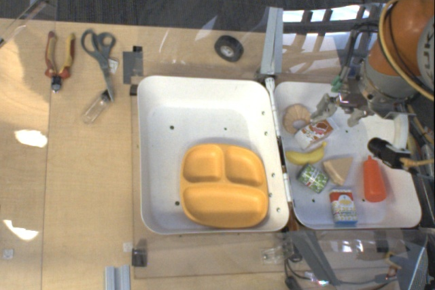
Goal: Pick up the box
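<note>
- Far left on the worktop point(81, 166), near its back edge, lie red-handled pliers point(57, 59) and scissors point(100, 61); they play no part in this step.
- A roll of black tape point(229, 47) sits by the back edge, just behind the left bin point(160, 112).
- The left bin holds a yellow divided tray point(223, 184) toward its front edge.
- In the right bin point(401, 214), along its left wall, sit a tan shell-like piece point(295, 117), a banana point(305, 156) and a small green item point(313, 178).
- The box point(343, 206), a small carton with a red top and blue front, lies near the front edge of the right bin, just right of the green item and close to a wedge of cheese point(338, 168) behind it.
- An orange bottle point(374, 178) stands just right of the box.
- The claw point(338, 107) hangs over the back half of the right bin with its fingers spread and nothing between them; a white and red packet point(315, 134) lies just in front of it.
- To grasp well, I would bring the claw toward the front edge, centre it over the box, and straddle its narrow sides, since the bottle and cheese crowd it and could be nudged.
</note>
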Available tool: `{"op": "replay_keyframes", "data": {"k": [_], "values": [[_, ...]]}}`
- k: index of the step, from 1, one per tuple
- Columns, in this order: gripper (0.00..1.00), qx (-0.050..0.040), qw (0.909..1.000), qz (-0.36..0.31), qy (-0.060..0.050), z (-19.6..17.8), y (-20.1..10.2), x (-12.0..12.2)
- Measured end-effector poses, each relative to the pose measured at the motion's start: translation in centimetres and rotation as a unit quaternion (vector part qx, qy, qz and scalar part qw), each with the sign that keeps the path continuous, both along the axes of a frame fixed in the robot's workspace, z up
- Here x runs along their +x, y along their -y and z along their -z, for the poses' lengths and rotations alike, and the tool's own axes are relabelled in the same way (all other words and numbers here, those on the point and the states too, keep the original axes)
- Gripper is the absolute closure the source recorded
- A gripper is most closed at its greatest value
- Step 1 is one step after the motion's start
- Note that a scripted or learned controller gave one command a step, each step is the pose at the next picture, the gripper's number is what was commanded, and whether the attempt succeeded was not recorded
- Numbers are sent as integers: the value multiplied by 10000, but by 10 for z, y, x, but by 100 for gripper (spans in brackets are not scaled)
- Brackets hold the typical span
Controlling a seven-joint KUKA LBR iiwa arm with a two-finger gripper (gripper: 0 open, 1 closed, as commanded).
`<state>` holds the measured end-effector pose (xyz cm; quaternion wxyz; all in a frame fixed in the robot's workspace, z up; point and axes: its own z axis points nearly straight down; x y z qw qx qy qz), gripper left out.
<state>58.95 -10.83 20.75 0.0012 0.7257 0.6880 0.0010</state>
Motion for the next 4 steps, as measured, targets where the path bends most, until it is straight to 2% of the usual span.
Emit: {"op": "replay_keyframes", "data": {"k": [1, 2, 3, 4], "values": [[0, 1, 9999, 130, 1, 37, 8, -60], [0, -57, 9998, -55, 167, 111, 24, -92], [0, -24, 9999, 94, 66, 118, 80, -98], [0, -38, 9997, -242, 70, 118, 67, -98]]}}
